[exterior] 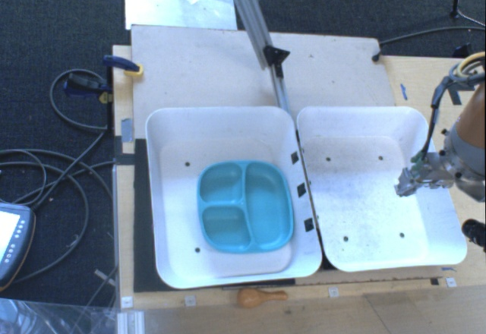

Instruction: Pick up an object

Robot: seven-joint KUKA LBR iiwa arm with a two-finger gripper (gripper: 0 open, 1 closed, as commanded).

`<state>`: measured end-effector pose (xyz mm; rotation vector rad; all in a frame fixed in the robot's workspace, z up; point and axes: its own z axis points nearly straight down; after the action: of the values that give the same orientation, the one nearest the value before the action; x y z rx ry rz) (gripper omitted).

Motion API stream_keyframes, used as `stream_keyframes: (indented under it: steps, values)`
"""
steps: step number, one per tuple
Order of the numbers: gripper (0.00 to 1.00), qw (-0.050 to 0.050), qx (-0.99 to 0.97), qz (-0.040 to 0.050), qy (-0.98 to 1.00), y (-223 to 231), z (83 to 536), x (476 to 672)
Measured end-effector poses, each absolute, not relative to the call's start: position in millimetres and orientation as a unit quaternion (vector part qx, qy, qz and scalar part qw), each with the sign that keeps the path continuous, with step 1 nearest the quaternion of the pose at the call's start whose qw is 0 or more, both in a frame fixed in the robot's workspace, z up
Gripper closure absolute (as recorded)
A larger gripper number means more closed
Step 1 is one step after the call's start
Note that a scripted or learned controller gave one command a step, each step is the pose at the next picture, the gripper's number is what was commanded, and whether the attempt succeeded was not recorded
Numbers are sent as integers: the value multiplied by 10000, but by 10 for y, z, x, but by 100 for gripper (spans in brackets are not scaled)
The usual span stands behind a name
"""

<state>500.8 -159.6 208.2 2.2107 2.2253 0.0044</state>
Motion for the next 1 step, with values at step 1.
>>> stream_keyframes:
  steps: [1]
  values:
    - [100, 4, 7032, 15, 7110, -1154, 2032, 5200]
